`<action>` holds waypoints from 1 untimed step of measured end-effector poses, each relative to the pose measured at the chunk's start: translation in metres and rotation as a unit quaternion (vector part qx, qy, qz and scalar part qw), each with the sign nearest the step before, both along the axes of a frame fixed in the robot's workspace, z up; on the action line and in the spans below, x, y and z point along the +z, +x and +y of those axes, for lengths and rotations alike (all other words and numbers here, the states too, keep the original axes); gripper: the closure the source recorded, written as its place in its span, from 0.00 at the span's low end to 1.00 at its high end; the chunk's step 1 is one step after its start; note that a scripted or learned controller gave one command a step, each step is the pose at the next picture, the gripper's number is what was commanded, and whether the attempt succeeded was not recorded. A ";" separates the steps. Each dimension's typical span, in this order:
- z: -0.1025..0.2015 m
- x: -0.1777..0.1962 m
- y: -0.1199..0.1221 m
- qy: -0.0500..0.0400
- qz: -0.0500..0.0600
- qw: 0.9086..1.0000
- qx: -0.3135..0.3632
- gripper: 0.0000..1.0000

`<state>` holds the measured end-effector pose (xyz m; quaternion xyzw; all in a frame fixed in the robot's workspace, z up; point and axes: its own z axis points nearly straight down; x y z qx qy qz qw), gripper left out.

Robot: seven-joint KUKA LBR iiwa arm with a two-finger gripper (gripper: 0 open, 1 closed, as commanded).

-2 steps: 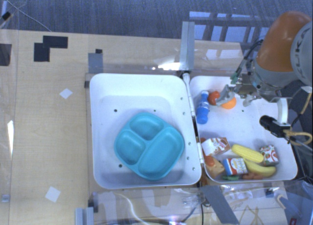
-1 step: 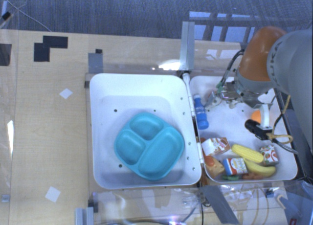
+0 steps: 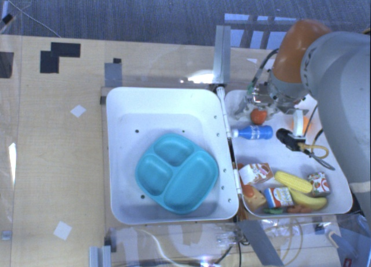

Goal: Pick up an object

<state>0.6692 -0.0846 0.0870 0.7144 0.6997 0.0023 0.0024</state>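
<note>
Closest to the lens is the grey arm (image 3: 348, 109), which enters from the right and covers the far right corner of the right bin (image 3: 272, 154). An orange band (image 3: 298, 42) sits above the wrist. The gripper (image 3: 258, 106) is positioned low over the far end of the right bin, near the wall shared with the left bin (image 3: 124, 144). Gripper state: cannot be determined from this angle.

Directly at the gripper tip is a small red round item (image 3: 259, 115). Contact between the two cannot be confirmed, and nothing is seen grasped. Just beside the red item, on the near side, a blue bottle (image 3: 253, 133) lies on its side with its cap toward the shared wall.

Near end of the right bin, contents packed close together:
- a red-and-white carton (image 3: 256, 173), against the shared wall;
- a corn cob (image 3: 294, 181), lying at a slant;
- a banana (image 3: 307, 201), just beside the corn cob on its near side;
- a small box (image 3: 278, 196), between the carton and the banana;
- a second small carton (image 3: 319, 183), at the right end of the corn cob.

Left bin contents: one blue divided plate (image 3: 177, 172) with three compartments, lying flat toward the near right corner, well apart from the gripper.

Both bins rest on a pale wooden bench (image 3: 58, 161). Black patches (image 3: 58, 54) mark its far left area.
</note>
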 end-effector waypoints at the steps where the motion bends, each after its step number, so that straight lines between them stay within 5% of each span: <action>1: -0.004 0.018 0.001 0.000 0.000 0.999 -0.033 0.00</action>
